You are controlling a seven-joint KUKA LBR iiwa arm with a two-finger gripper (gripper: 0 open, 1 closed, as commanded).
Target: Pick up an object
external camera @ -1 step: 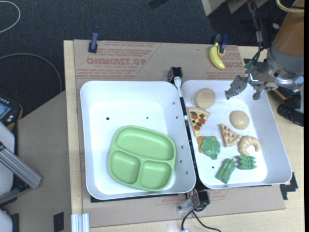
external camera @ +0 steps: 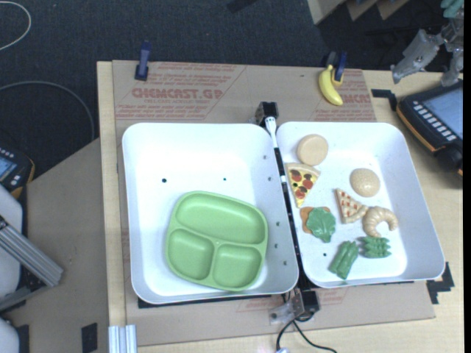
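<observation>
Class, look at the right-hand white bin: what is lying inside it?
Inside the right bin: two pizza slices, two round buns, a croissant, and green vegetables. Anything beneath these items is covered.

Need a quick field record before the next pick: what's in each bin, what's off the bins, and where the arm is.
left bin: green divided plate
right bin: two round buns, two pizza slices, croissant, broccoli, two green vegetable pieces
outside bins: banana on the board behind the right bin
arm: part at upper right, away from the bins
held: nothing seen in grasp
</observation>
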